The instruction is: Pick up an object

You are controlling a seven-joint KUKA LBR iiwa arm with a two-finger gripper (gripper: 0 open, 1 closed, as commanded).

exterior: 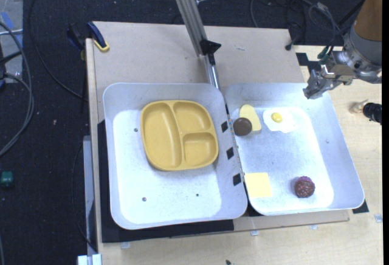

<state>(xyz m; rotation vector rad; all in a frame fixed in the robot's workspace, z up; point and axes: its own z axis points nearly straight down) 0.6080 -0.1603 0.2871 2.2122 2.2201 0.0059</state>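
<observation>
I count two shallow white bins on my worktop, one on the left and one on the right. The left bin carries one yellow plastic plate with three compartments. The right bin carries four small things: one brown round ball, one toy fried egg with a yellow yolk, one flat yellow square slice, and one dark red knobbly ball.

A pale wooden desk is standing on dark carpeted floor, where black cables are trailing beyond its left edge.
</observation>
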